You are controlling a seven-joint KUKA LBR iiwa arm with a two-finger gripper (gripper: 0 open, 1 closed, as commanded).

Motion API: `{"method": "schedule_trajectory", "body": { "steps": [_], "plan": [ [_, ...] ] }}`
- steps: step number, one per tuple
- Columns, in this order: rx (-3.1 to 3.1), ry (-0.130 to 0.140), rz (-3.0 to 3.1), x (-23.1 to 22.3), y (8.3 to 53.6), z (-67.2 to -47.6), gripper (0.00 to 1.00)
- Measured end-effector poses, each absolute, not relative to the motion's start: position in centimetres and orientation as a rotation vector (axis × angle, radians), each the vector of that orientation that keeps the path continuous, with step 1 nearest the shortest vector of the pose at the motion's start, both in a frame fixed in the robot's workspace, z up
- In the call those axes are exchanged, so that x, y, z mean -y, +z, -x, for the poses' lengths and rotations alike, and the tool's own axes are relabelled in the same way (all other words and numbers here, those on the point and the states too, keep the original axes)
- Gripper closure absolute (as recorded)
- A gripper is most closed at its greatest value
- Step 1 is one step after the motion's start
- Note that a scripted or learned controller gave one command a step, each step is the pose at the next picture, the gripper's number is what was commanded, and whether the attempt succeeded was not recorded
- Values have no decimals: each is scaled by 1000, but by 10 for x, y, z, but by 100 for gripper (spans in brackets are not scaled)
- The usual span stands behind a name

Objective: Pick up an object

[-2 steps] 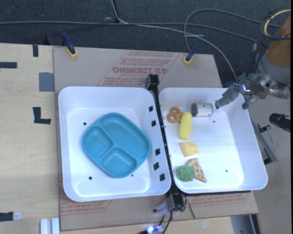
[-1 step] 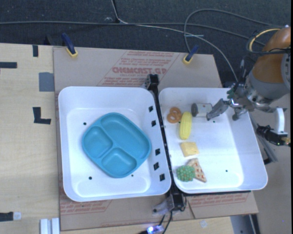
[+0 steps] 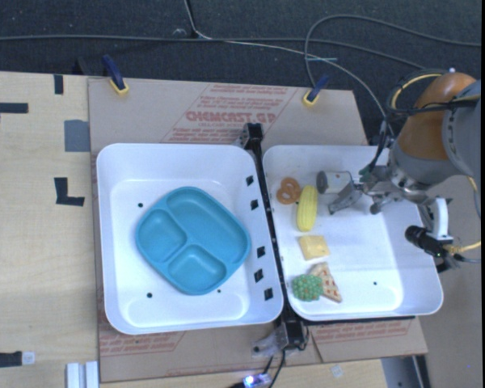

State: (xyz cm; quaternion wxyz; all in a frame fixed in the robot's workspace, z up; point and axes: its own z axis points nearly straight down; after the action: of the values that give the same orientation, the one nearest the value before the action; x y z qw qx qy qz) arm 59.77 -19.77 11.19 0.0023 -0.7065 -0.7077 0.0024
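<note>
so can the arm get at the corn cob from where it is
Probably yes. The corn cob lies flat in the right bin, with the gripper just to its right. A pretzel and a yellow block sit close, but nothing covers it.

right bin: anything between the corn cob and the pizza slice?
Yes. In the camera view, a pale yellow cheese-like block lies between the corn cob and the pizza slice, with bare white floor on either side of it.
</note>
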Motion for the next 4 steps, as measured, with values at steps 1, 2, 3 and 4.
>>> {"method": "schedule_trajectory", "body": {
  "steps": [1, 2, 3, 4],
  "plan": [
    [2226, 3, 2220, 197, 84, -598, 0],
    [2231, 0, 2223, 198, 97, -600, 100],
    [2224, -2, 2220, 189, 145, -596, 100],
    [2227, -5, 2224, 193, 208, -600, 100]
  ]
}}
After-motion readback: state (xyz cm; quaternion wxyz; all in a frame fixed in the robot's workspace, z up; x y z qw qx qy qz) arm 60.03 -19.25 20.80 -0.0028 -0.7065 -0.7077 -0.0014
